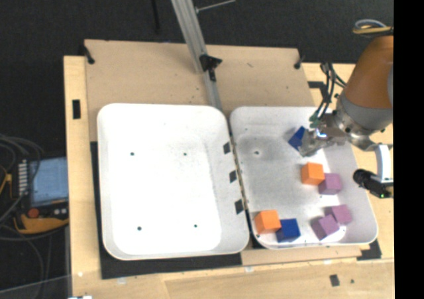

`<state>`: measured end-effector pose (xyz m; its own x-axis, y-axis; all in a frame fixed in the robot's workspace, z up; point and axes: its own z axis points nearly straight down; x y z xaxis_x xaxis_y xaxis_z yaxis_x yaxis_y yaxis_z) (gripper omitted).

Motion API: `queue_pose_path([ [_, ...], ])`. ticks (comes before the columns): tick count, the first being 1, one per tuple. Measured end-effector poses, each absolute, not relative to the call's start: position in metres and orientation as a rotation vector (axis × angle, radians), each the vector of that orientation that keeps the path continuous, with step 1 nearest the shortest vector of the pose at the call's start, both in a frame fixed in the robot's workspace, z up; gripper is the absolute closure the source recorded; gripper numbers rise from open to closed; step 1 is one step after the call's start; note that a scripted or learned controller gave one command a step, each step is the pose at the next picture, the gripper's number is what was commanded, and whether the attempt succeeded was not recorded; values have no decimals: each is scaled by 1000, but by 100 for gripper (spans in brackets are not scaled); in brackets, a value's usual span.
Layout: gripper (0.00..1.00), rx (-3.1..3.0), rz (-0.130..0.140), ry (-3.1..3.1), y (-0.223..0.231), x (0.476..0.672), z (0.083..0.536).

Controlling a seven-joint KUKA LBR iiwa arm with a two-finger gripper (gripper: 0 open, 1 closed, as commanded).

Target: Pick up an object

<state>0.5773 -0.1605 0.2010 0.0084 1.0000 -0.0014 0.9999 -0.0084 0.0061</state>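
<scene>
Seven blocks lie in the right bin (265,128). One blue block (296,136), tilted, sits at the upper right, touching the end effector (311,143); whether it sits between the fingers, and how wide they stand, cannot be told. Just below: orange block (312,173) touching a purple block (330,183). Near the front rim: orange block (267,221) beside blue block (288,230), and two purple blocks (332,220). Left bin (162,178) sits alongside on the bench (152,65).
</scene>
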Motion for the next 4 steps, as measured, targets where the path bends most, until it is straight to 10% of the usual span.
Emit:
queue_pose_path([
  [4,100,2213,3,2229,2,604,228],
])
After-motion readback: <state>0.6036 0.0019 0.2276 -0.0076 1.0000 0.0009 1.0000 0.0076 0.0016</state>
